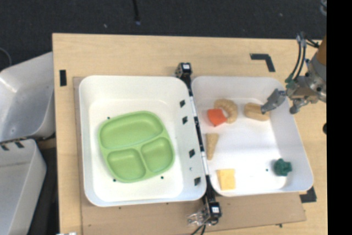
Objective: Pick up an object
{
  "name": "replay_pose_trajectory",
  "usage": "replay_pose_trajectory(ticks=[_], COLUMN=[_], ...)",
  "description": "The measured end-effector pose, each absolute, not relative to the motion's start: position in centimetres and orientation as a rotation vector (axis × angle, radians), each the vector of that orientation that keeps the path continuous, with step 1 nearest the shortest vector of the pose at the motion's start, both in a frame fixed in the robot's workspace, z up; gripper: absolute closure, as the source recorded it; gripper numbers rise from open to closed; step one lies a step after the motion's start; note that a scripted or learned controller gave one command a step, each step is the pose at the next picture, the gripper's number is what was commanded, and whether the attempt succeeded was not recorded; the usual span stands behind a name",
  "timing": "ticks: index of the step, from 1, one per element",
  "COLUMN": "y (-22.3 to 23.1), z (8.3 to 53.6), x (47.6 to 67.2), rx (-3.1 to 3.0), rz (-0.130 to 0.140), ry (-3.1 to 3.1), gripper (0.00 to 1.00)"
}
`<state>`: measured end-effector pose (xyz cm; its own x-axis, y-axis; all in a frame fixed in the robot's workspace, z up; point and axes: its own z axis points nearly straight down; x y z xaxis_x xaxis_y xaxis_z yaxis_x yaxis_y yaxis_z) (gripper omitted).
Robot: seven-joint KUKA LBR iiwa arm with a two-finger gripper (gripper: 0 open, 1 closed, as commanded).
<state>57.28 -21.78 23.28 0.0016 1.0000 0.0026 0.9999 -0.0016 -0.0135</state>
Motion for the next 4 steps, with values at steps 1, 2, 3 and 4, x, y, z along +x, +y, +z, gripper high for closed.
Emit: replay_pose_trajectory(ticks=[1, 2, 3, 4], y=[-21.7, -21.3, -22.3, -22.4], z=[24.0, 19.3, 14.1, 9.6], x=[57.5, 57.1, 56.6, 56.5], rx=[-2.219, -2.217, -2.218, -2.218], rz=[0.001, 0.007, 0.008, 0.006], ry=[-2.221, -2.219, -2.218, -2.218], gripper=[0.00, 0.00, 0.00, 0.00])
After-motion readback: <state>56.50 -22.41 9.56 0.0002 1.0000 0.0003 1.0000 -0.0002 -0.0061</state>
